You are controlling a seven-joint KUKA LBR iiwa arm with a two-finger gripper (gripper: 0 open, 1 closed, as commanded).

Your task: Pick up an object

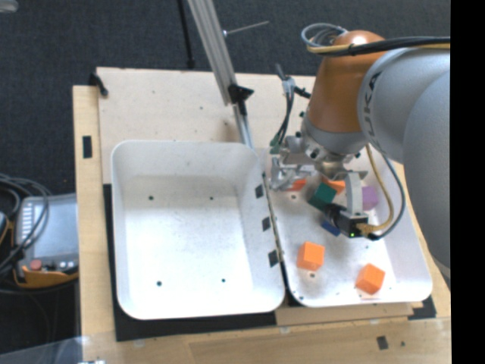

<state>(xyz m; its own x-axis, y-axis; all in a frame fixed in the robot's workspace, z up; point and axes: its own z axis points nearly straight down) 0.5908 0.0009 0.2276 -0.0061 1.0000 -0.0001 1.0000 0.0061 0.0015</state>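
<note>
My gripper [297, 170] hangs low over the far part of the right bin [405, 268], under the orange wrist band, close to the wall shared by the two bins. Right beneath and beside it lie a small orange piece [300, 182], a green block [323, 196] and another orange piece [334, 185]. A purple block [369, 197] lies to their right, partly behind a cable. Toward the front of the bin sit two orange cubes [310, 255] [370, 277], well apart from the gripper. A small blue piece [331, 227] lies near the gripper's black mount.
The left bin [125, 203] stands next to the right one, sharing a raised wall. An aluminium post [216, 48] rises behind the bins. The arm's bulk covers the right bin's far right part.
</note>
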